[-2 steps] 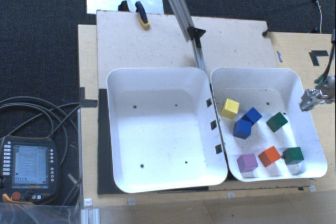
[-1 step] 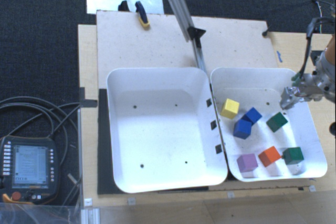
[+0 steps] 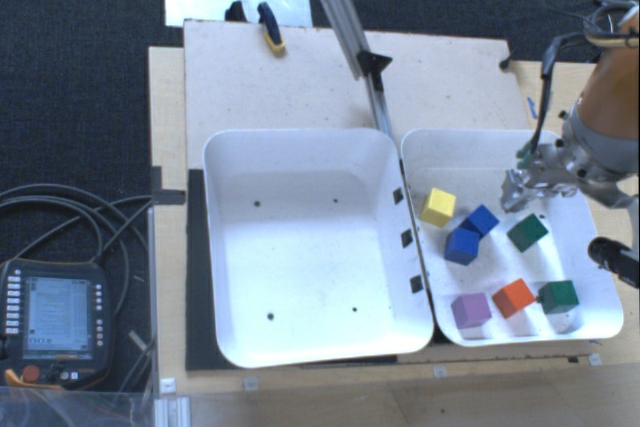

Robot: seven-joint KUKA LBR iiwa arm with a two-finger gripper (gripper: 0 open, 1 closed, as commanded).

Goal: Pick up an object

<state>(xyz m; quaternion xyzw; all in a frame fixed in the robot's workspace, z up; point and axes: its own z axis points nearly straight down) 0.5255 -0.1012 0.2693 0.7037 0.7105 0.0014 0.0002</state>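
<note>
Seven cubes are lying in the right bin [image 3: 585,320]: a yellow cube [image 3: 438,206], two blue cubes touching each other [image 3: 482,219] [image 3: 462,245], a green cube [image 3: 527,232], a purple cube [image 3: 471,309], an orange cube [image 3: 514,297] and a dark green cube [image 3: 558,295]. The left bin [image 3: 215,245] is standing just beside it, sharing a wall line.

The gripper [image 3: 520,187] is hanging over the upper right part of the right bin, above the cubes and not touching any of them. No cube is sitting between its parts. Whether the jaws are standing apart or together cannot be told from this view; the tip is reading as a small grey cluster only.

Step in hand, as a judgement: the approach phase is running, and no grasp is being made yet. The green cube is lying nearest, just below and slightly right of the tip; the upper blue cube is lying just below and left of it.

Next move, as a judgement: the arm [image 3: 610,115] is needing a target choice, then a lateral shift to centre the tip over that cube, then a straight descent. The green cube is standing apart from its neighbours, so it is offering clearer side access. The blue pair is touching, which is risking a blocked or double contact.
</note>
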